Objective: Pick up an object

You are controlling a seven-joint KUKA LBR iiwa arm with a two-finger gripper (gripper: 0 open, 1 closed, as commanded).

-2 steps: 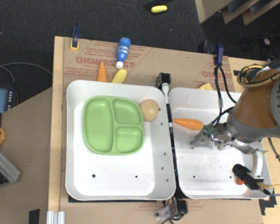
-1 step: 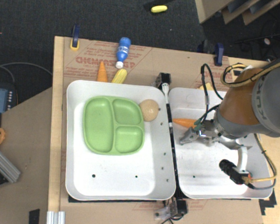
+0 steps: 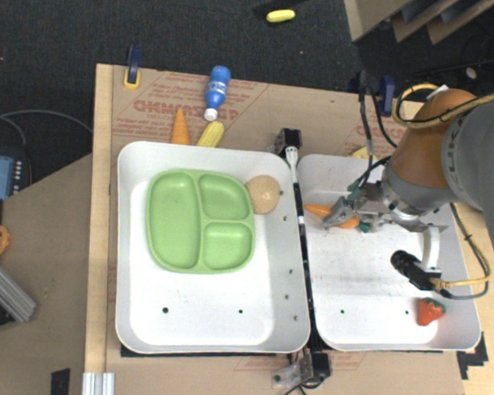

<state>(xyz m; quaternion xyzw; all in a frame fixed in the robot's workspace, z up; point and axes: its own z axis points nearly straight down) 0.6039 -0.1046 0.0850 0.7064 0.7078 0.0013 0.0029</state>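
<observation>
Gripper [image 3: 349, 212] by orange carrot [image 3: 317, 211], R bin [image 3: 364, 327], green plate [image 3: 200, 221] in L bin [image 3: 146, 317]

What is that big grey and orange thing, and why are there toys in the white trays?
That is a robot arm. It reaches in from the right, and the camera looks down on the bench from above. At the arm's end is a gripper, which is its hand for picking things up. It hangs low over the right bin, close beside a small orange toy. I cannot tell whether it holds anything. A red toy lies near that bin's front right corner. The left bin holds a green plate with three sections and a tan ball next to it. Behind the bins lies a blue bottle.
</observation>
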